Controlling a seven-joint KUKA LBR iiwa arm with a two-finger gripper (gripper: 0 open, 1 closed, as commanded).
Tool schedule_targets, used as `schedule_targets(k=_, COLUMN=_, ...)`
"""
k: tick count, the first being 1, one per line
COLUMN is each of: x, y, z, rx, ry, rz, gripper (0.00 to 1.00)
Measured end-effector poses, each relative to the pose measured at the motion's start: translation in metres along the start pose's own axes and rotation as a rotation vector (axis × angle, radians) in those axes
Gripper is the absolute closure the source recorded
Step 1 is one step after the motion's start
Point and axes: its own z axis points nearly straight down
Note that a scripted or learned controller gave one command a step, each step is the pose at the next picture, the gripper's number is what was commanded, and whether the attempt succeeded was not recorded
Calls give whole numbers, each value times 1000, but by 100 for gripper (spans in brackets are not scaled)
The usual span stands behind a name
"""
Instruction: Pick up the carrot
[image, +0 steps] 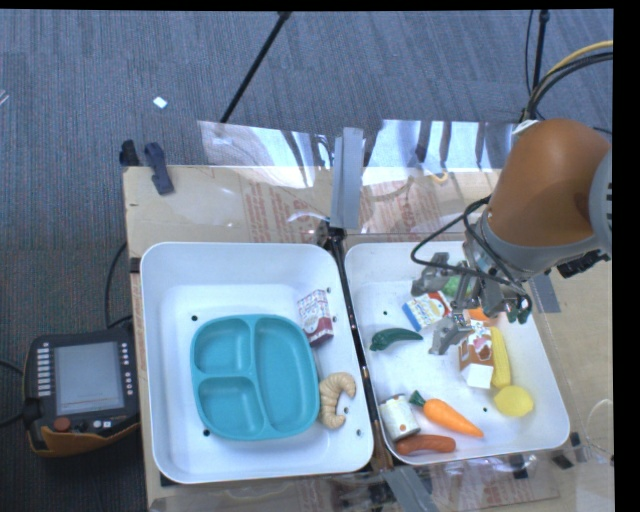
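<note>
Bench boards carry two shallow white bins side by side, and we see the arm reaching in from the right, its orange band bulking over the upper right corner of the right bin; the left bin holds a teal divided plate, the largest thing in either bin, lying flat near the middle; a teach pendant sits off the bench to the left on the carpet; the gripper hangs over the upper middle of the right bin, pointing down and to the left, and we cannot tell how its jaws stand, since the metal parts blur together there; just below and right of it lie a small carton with orange print and a yellow corn cob, touching each other; the carrot lies flat near the front of the right bin, well below the gripper and apart from it, leafy end toward the left, tip toward the right; a red sausage lies just in front of it, a small can just to its left, a lemon to its right; a green pepper lies left of the gripper; in the left bin a small milk carton touches the plate's upper right edge, and a pale croissant lies at its lower right.
</note>
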Motion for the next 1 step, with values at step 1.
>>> schedule_targets(k=1, x=73, y=-18, z=111, rx=-2, ry=10, rz=-73, gripper=0)
